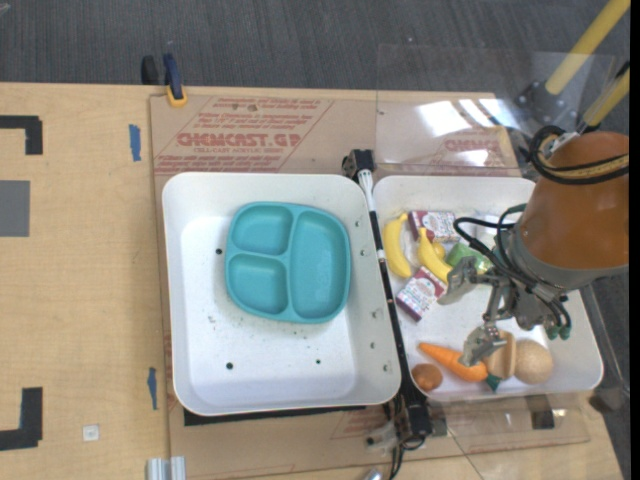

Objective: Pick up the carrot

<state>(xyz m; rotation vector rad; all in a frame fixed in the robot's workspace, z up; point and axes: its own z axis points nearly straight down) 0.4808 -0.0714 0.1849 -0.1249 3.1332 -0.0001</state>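
You are looking down on a pale wooden tabletop (80,298) carrying two shallow white bins side by side. The left white bin (190,368) holds a teal three-compartment plastic plate (288,261), lying flat near its middle. The right white bin (590,368) holds the clutter: two yellow toy bananas (398,245) against its left wall, small white-and-magenta cartons (421,294) beside them, a green item (462,258) partly hidden by cables, a small brown round item (427,376) near the front left corner, and a beige egg-shaped item (533,362) toward the front right.

The slim orange toy carrot (447,359) lies on the floor of the right bin near its front wall, pointed tip toward the left, thick end toward the right, with a green stub at that end. It sits between the brown round item and the beige item.

The grey arm with its orange band (585,208) enters from the right and reaches down over the right bin. Its metal two-finger gripper (484,346) sits directly at the thick end of the carrot, touching or overlapping it. You cannot tell from this view how far the jaws are parted, nor whether they have hold of the carrot.
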